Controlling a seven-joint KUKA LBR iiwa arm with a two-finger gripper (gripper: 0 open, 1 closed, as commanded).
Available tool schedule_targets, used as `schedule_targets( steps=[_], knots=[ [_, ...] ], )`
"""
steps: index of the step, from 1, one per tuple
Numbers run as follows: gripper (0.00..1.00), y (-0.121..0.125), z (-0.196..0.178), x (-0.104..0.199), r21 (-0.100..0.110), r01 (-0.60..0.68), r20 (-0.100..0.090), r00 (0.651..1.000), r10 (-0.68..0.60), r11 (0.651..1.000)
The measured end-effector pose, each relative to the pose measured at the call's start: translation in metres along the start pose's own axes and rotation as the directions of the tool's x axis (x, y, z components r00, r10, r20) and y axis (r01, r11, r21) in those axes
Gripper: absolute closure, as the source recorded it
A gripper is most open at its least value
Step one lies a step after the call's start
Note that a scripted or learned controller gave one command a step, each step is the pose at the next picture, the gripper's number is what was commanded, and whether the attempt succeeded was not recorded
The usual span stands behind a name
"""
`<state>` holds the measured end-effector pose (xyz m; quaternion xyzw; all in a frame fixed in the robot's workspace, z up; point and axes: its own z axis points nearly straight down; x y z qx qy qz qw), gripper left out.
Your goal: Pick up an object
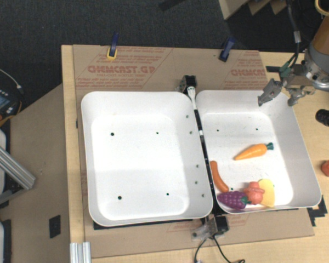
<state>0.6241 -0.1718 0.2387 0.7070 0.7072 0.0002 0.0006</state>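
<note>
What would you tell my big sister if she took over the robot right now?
Hand: open, holding nothing, up over the far right edge of the right bin.
Toys, all in the right bin: carrot lies alone near the middle. Along the near side, a hot dog lies by the left wall, and purple grapes, a pink toy and a yellow toy are bunched in the near corner.
Done: nothing picked up yet.
Left: bring the hand down on one toy, close, lift. The carrot looks easiest, since it has room around it.
</note>
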Motion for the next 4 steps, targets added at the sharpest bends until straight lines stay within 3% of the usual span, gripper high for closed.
schedule_targets(
  steps=[1, 2, 3, 4],
  knots=[
    [0.0, -0.051, 0.103, -0.011, 0.014, -0.003, -0.003, 1.0, 0.003, 1.0],
    [0.0, -0.091, 0.156, 0.029, 0.005, -0.001, -0.003, 1.0, 0.001, 1.0],
    [1.0, -0.089, 0.144, 0.027, -0.002, -0.002, 0.001, 1.0, 0.002, 1.0],
    [1.0, -0.089, 0.049, 0.119, -0.009, 0.01, -0.004, 1.0, -0.01, 1.0]
  ],
)
